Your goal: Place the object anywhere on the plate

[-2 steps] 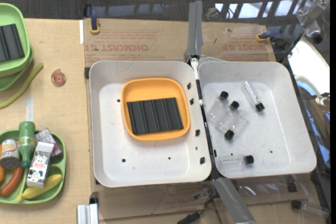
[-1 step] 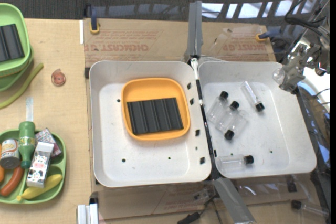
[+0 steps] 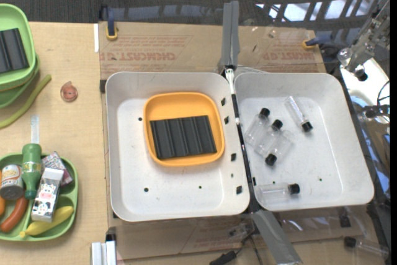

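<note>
An orange square plate (image 3: 180, 103) lies in the left white bin (image 3: 124, 183), toward its back. A black ribbed rectangular slab (image 3: 184, 137) rests flat on the plate and covers most of its middle. In the right white bin (image 3: 347, 170) lie several clear vials with black caps: one (image 3: 298, 113) near the back, a cluster (image 3: 268, 136) at the centre left, and one (image 3: 278, 190) at the front edge.
A divider post (image 3: 230, 34) stands behind the seam between the bins. On the wooden table to the left are a green tray of toy food (image 3: 37, 202), a green bowl (image 3: 13, 56) holding a dark slab, and a small pink piece (image 3: 69, 92). Metal framework (image 3: 366, 40) stands at the upper right.
</note>
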`<move>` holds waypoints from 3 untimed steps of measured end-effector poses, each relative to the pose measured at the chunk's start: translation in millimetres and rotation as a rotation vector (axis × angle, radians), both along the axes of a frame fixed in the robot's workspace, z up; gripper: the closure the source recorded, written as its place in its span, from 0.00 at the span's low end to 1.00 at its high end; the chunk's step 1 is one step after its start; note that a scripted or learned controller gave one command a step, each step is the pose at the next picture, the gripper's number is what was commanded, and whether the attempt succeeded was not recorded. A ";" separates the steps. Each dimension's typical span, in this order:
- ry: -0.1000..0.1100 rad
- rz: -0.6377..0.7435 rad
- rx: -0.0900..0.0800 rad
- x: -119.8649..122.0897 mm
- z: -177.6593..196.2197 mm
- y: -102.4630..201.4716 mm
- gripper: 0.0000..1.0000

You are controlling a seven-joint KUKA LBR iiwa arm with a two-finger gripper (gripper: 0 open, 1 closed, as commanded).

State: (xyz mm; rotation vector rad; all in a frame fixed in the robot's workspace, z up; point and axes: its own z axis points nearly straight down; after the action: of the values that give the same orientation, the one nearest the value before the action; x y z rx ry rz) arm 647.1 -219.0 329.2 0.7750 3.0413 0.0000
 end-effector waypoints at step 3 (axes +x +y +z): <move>-0.001 0.215 -0.001 -85.3 -101.7 15.0 1.00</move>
State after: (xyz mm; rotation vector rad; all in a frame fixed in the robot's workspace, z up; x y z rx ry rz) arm 561.8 -204.0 227.6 0.4440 3.1061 -0.0002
